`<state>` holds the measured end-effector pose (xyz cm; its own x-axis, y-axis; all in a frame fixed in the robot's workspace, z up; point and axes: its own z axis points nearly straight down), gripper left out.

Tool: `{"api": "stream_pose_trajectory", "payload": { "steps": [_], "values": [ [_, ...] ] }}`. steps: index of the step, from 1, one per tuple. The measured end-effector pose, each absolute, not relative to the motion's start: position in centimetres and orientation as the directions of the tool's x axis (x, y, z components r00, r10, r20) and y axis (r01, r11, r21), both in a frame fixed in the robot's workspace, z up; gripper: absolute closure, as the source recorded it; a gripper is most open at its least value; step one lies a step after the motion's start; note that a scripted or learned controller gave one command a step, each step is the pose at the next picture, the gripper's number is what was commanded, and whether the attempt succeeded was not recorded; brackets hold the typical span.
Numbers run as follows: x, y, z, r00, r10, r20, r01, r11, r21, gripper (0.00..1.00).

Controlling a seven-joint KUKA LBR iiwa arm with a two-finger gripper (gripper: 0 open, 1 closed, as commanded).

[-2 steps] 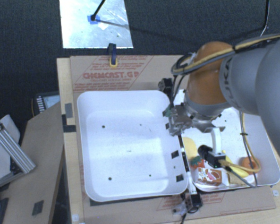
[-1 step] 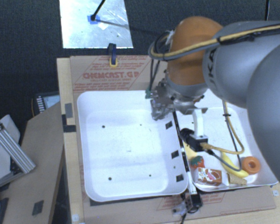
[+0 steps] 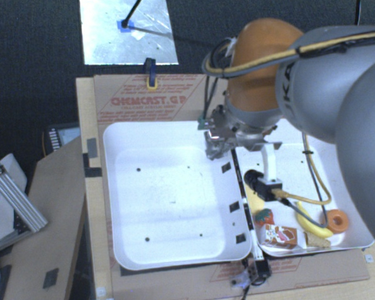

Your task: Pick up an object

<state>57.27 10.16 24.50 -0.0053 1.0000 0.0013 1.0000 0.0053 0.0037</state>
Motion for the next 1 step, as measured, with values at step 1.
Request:
{"api": "stream_pose_trajectory", "payload": {
  "steps": [1],
  "values": [
    [59.36, 11.06, 8.14, -0.003, 1.0, -0.002, 1.0, 0.003, -0.009, 1.0]
  ]
}}
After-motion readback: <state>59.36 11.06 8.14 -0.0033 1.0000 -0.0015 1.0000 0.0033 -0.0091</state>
